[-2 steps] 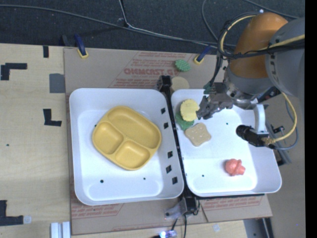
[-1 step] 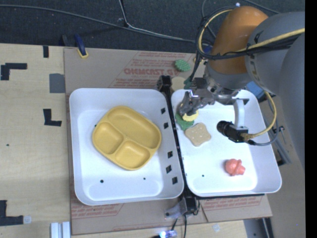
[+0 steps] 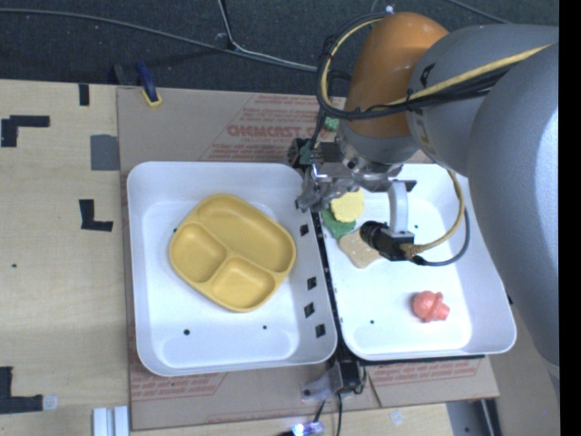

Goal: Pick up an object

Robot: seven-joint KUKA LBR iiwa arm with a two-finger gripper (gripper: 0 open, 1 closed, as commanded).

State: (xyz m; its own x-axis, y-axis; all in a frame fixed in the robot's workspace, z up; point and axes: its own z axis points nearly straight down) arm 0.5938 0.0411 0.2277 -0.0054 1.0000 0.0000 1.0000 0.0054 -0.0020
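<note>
Two shallow white bins sit side by side on a cardboard sheet [image 3: 263,121] laid over the bench. The left bin [image 3: 150,198] holds a yellow divided plate [image 3: 232,251], lying flat near its middle with three compartments facing up. The arm reaches in from the right, its orange band [image 3: 386,71] above the wrist, and the gripper [image 3: 329,193] hangs low over the far left corner of the right bin [image 3: 486,330]. Whether it is open or closed cannot be told. Just beside it lie a pale yellow piece [image 3: 347,209], a green piece [image 3: 338,227] and a tan piece [image 3: 360,252], clustered together. A pink object [image 3: 430,306] rests well apart, toward the near right.
</note>
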